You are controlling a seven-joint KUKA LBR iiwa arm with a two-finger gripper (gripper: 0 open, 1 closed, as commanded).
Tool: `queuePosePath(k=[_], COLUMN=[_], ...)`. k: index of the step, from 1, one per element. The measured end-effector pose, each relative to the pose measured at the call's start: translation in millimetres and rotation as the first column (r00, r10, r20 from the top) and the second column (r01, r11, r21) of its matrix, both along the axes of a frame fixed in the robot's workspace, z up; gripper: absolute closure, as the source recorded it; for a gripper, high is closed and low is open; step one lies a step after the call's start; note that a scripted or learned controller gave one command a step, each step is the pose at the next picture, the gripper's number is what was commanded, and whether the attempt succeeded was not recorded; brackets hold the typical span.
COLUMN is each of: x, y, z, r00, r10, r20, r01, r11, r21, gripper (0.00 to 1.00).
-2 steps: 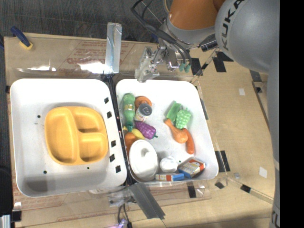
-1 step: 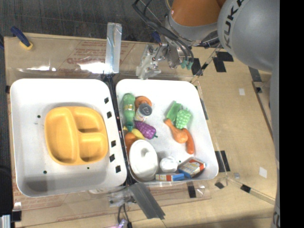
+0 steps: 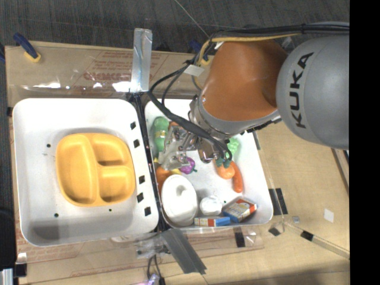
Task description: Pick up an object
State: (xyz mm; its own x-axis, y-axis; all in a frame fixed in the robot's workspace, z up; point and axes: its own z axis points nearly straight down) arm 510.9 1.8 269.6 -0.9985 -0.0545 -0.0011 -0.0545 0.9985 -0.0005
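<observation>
My gripper hangs low over the right bin, near its left wall, under the orange wrist band. Just below its metal parts lies a small purple object. A green object sits to the upper left of the gripper, and an orange piece shows below it by the wall. An orange carrot-like toy lies to the right. The arm hides the bin's upper middle.
The left bin holds a yellow divided tray. In the right bin's near part stand a white cup, a small white round thing, a small box and a flat blue-red packet. Another green item lies by the arm.
</observation>
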Motion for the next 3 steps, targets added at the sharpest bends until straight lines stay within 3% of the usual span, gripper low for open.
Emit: queuePosePath(k=[1,2,3], x=[58.4,89.5,144.3], y=[-48.9,-163.6,-131.0], z=[16.7,-65.5,-34.2], r00=[0.949,0.997,1.0], r10=[-0.314,0.082,0.004], r20=[0.003,-0.003,0.004], r01=[0.314,-0.082,-0.004], r11=[0.949,0.997,1.0], r21=[0.0,0.0,0.0], gripper=[1.0,1.0,1.0])
